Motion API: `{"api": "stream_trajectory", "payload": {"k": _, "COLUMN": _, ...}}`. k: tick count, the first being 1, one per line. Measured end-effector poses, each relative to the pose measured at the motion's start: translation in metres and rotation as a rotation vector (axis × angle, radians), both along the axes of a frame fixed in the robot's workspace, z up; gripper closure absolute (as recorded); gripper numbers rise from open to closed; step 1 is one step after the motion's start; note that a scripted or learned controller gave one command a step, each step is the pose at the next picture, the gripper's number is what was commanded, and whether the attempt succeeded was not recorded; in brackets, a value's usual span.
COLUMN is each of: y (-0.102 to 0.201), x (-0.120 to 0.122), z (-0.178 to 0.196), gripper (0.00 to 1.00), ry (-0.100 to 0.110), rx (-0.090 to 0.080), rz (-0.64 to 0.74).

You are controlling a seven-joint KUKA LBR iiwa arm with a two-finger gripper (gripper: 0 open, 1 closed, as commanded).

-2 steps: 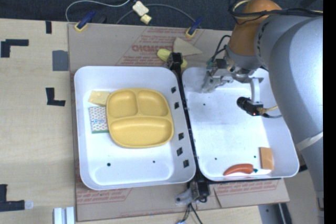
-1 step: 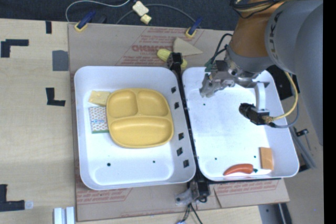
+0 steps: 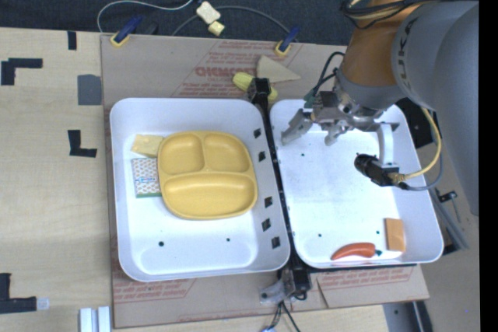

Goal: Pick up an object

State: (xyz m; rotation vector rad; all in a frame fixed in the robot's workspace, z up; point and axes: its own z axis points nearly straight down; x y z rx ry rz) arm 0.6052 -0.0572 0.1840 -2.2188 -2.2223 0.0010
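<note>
Lying at the right bin's [image 3: 307,241] front edge are an orange-red object [image 3: 353,251] and a tan block [image 3: 394,234]. Hovering over that bin's back, the jaws [image 3: 313,128] are standing spread, gripping nothing.

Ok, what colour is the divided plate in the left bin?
The divided plate is yellow, shown clearly in the camera view from above.
</note>
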Motion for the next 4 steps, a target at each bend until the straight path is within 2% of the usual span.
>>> {"api": "stream_trajectory", "payload": {"k": 1, "y": -0.039, "x": 0.036, "z": -0.102, "gripper": 0.0, "ry": -0.004, "rx": -0.005, "rz": -0.002}}
{"api": "stream_trajectory", "payload": {"k": 2, "y": -0.042, "x": 0.064, "z": -0.099, "gripper": 0.0, "ry": -0.001, "rx": -0.001, "rz": 0.001}}
{"api": "stream_trajectory", "payload": {"k": 3, "y": -0.118, "x": 0.064, "z": -0.097, "gripper": 0.0, "ry": -0.006, "rx": -0.003, "rz": -0.004}}
{"api": "stream_trajectory", "payload": {"k": 4, "y": -0.15, "x": -0.066, "z": -0.096, "gripper": 0.0, "ry": -0.005, "rx": -0.004, "rz": -0.007}}
